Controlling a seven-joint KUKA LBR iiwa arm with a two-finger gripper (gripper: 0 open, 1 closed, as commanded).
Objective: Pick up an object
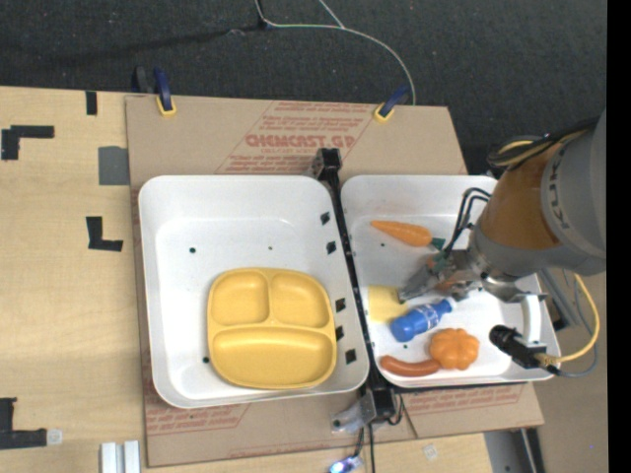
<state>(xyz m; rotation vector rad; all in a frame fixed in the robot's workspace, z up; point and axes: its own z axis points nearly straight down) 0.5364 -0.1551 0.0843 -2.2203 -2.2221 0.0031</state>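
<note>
In the right bin (394,197) lie an orange carrot (401,232), a blue bottle (422,319), an orange pumpkin-like toy (455,348), a red-brown sausage (408,367) and a pale yellow piece (378,304). My gripper (426,278) reaches in from the right and sits low over the bin's middle, just above the blue bottle and below the carrot. Its dark fingers point left toward the yellow piece. Nothing shows clearly between them.
The left bin (177,215) holds a yellow divided plate (271,327). A black divider (340,254) runs between the two bins. Cardboard (296,136) lies under both bins, clamped at the back. The arm's grey and orange body (537,210) covers the right bin's right side.
</note>
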